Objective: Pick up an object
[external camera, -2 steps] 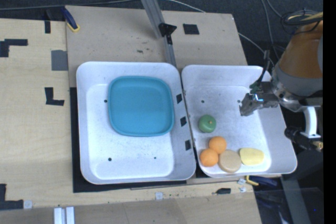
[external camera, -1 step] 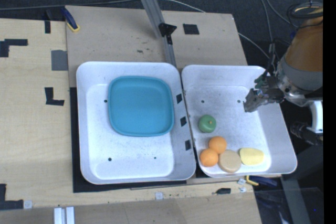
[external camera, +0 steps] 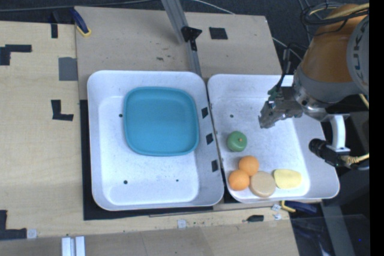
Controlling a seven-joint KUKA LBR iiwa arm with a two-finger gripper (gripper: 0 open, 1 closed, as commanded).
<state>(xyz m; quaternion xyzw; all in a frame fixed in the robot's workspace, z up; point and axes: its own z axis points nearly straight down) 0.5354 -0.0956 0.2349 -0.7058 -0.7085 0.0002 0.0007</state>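
My gripper hangs over the middle of the right bin, reaching in from the right. Nothing shows between its fingers. Below and left of it lies a green round fruit. Nearer the front edge sit two orange fruits, a tan round piece and a yellow piece, packed close together. All of them rest on the bin floor, apart from the gripper.
The left bin holds a blue square plate. A grey metal pole slants down to the divider between the bins. Cables run behind the bench at the top right.
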